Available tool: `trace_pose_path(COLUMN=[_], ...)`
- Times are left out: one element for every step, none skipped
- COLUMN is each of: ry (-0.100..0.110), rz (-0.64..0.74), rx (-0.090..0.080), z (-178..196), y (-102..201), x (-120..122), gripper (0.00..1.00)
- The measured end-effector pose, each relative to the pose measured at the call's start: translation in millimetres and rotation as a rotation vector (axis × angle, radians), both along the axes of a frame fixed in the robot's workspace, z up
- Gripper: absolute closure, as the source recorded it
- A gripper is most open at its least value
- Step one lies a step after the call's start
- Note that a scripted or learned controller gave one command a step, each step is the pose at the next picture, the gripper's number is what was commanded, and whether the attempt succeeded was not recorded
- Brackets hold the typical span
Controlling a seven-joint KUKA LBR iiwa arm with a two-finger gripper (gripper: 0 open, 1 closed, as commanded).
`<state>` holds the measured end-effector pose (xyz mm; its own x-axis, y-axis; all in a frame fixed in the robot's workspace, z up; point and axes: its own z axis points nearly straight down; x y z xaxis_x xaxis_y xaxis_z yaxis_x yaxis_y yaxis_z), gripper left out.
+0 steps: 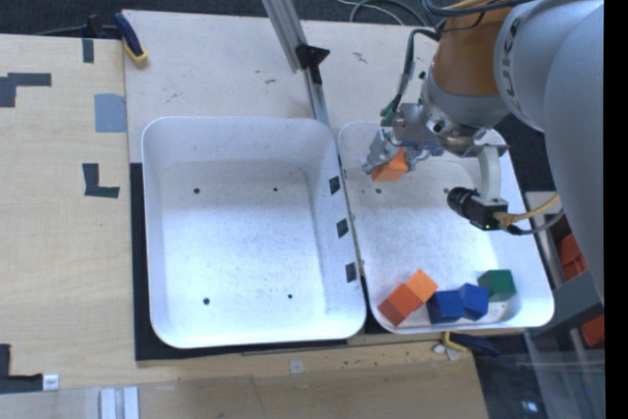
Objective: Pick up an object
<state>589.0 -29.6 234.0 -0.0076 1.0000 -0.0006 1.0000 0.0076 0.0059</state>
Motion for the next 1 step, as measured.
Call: trace_pose_path(ry=[0.007], rz=[-0.006], rx=[-0.002], z=[-3.2], y=[-15.3], x=[20.0], gripper=[1.0])
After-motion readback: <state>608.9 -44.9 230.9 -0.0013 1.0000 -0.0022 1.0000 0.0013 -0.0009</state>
